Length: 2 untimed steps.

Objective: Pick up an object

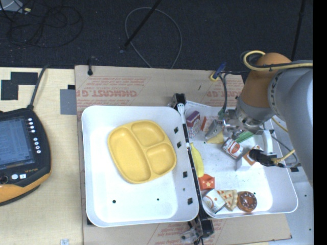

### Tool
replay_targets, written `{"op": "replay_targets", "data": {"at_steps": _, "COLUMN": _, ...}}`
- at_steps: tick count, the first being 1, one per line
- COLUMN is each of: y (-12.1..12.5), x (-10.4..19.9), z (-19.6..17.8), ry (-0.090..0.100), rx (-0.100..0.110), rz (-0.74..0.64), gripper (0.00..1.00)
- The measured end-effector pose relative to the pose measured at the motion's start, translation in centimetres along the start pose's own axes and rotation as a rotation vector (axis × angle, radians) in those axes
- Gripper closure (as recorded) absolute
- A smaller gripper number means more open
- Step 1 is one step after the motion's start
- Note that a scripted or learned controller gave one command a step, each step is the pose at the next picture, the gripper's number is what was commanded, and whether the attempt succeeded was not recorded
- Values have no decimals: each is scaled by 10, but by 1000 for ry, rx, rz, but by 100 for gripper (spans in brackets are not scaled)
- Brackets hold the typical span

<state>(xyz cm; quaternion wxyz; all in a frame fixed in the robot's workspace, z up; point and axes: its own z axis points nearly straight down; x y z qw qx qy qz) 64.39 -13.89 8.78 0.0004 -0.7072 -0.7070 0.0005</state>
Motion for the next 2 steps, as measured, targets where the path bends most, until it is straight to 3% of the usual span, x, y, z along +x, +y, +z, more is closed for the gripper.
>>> {"op": "replay_targets", "data": {"at_steps": 1, "y": 0, "x": 0, "z": -10, "ry": 1, "rx": 1, "rz": -1, "gripper": 100}}
{"op": "replay_targets", "data": {"at_steps": 2, "y": -14, "x": 54, "z": -106, "ry": 2, "rx": -5, "rz": -4, "gripper": 100}}
